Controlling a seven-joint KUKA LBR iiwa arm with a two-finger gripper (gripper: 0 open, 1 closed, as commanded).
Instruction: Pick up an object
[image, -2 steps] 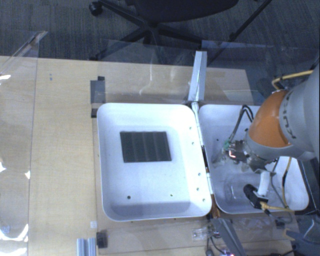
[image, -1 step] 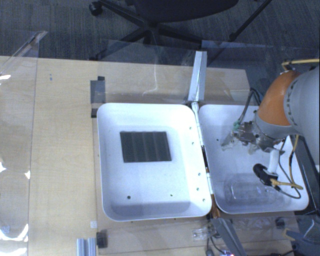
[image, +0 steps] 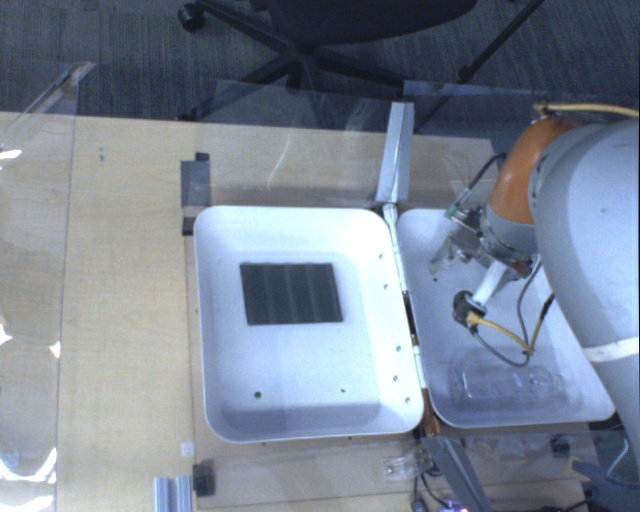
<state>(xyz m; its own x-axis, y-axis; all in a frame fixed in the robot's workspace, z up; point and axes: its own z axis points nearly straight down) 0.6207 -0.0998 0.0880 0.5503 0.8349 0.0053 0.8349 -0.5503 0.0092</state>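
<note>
Gripper (image: 452, 246): low over the far half of the right bin (image: 440, 345), near its left wall, at the end of the grey arm (image: 590, 230). I cannot tell from my screen whether it is released or clenched.

Clear bottle (image: 503, 383): one, lying on its side along the near wall of the right bin, well apart from the gripper.

Dark ribbed mat (image: 292, 293): one, flat, rectangular, in the far middle of the left bin (image: 290, 375).

Bins: two, white, shallow, touching side by side on the pale wooden worktop (image: 120, 300).
</note>
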